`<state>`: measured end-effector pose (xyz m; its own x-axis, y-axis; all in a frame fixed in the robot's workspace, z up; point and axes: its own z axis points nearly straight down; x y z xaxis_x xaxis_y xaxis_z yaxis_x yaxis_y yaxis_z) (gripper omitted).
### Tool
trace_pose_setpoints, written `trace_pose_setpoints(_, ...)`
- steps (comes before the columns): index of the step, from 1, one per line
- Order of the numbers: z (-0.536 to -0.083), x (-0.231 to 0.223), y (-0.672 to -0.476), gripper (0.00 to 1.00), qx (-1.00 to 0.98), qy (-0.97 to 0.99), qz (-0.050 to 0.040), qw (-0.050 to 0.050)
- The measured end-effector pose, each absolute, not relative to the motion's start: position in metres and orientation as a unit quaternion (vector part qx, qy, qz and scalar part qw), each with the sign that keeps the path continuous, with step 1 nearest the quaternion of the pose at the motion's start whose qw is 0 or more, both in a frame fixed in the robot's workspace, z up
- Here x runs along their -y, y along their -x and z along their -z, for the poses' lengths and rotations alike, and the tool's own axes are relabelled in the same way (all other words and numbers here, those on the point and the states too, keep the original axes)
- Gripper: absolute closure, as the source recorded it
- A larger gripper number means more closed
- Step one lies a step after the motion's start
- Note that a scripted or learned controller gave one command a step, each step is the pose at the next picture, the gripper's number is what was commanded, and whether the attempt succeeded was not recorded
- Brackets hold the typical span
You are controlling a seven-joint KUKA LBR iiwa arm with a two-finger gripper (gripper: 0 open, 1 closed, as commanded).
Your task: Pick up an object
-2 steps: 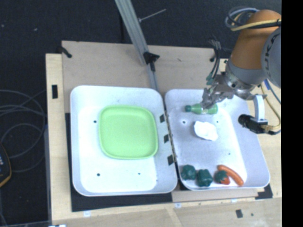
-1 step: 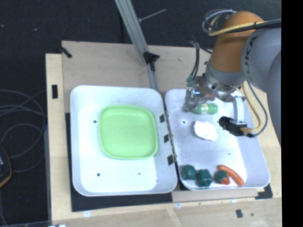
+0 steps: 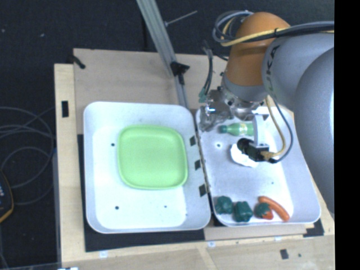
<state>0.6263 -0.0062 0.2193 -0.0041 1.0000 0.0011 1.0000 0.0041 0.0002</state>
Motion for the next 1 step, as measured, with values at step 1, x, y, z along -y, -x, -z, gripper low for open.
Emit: trace_pose_setpoints(1, -0.2356, -0.0440, -0.6222, 1.00, 0.709, 0.706, 0.0012, 0.000)
